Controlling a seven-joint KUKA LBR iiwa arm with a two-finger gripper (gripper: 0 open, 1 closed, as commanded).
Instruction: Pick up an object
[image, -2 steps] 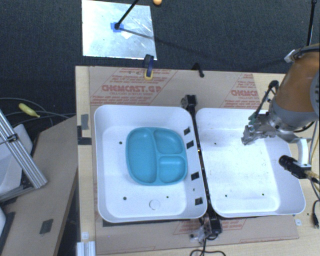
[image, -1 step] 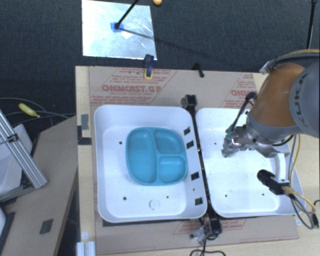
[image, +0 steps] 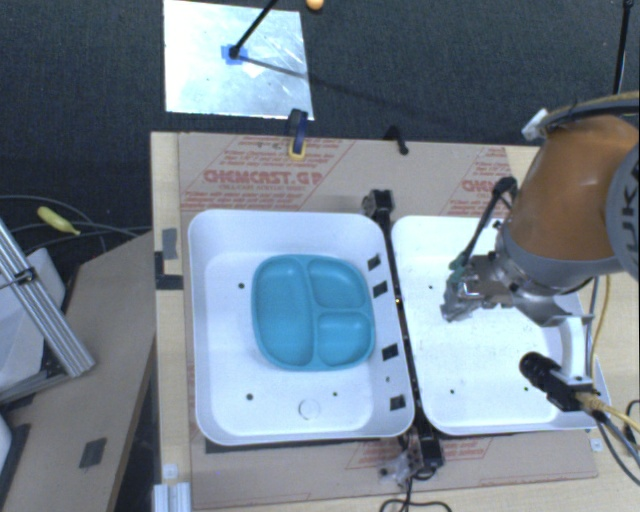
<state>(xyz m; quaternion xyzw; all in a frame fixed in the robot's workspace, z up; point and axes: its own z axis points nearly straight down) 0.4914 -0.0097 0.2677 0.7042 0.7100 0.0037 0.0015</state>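
Observation:
A light-blue divided plate (image: 310, 310) lies flat in the middle of the left white bin (image: 225, 400). My gripper (image: 458, 300) hangs over the left half of the right white bin (image: 480, 415), well to the right of the plate and past the wall between the two bins. The grey and orange wrist (image: 575, 200) above it hides the bin's right part. I see no object under or beside the gripper on the bare floor of the right bin.
A faint round mark or small clear disc (image: 308, 408) sits near the left bin's front edge. Black clips (image: 388, 350) line the divider between the bins. Both bins rest on a cardboard sheet (image: 260, 175).

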